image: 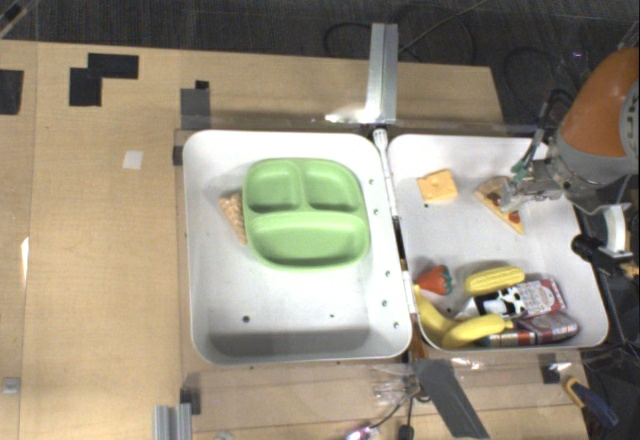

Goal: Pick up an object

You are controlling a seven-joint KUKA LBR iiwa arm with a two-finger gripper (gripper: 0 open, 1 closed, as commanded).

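My gripper hangs low over the upper right part of the right bin, below the arm's orange band. Its tip is right at a pizza slice toy that lies on the bin floor; whether it touches the slice I cannot tell. An orange cheese block lies to the left of the slice. Along the bin's near edge sits a heap: a red tomato, a corn cob, a banana, a black-and-white toy and a red packet.
The left bin holds a green divided plate, with a tan waffle-like piece poking out from under its left edge. A metal divider rail runs between the bins. A bare strip of the right bin's floor separates the slice from the heap.
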